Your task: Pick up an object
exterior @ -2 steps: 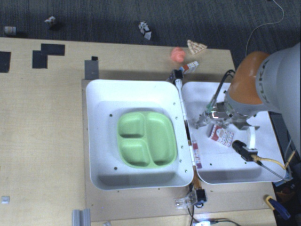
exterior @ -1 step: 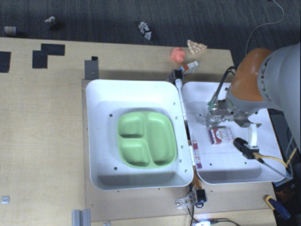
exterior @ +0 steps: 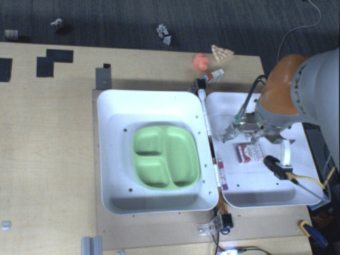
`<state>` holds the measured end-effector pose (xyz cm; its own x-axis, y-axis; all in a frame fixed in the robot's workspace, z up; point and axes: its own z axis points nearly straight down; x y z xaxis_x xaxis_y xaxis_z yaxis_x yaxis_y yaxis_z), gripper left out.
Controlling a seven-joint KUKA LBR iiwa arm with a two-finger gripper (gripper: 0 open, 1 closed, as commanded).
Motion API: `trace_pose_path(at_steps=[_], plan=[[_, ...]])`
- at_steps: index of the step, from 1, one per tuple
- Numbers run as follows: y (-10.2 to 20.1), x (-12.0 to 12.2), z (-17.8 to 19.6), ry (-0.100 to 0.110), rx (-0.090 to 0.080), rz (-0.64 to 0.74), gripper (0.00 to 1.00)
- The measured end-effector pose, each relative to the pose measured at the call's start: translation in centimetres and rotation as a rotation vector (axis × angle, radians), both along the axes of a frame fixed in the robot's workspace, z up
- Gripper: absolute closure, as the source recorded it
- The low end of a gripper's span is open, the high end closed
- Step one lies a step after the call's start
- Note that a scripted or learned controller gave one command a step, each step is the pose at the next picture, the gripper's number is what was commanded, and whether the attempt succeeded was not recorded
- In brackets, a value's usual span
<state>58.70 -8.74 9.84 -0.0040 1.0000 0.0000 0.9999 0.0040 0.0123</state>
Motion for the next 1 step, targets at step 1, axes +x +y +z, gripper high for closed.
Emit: trace_pose_path(at_steps=[1], plan=[[-0.15, -8.50, -1.13, 0.004, -0.001, -0.003, 0.00]])
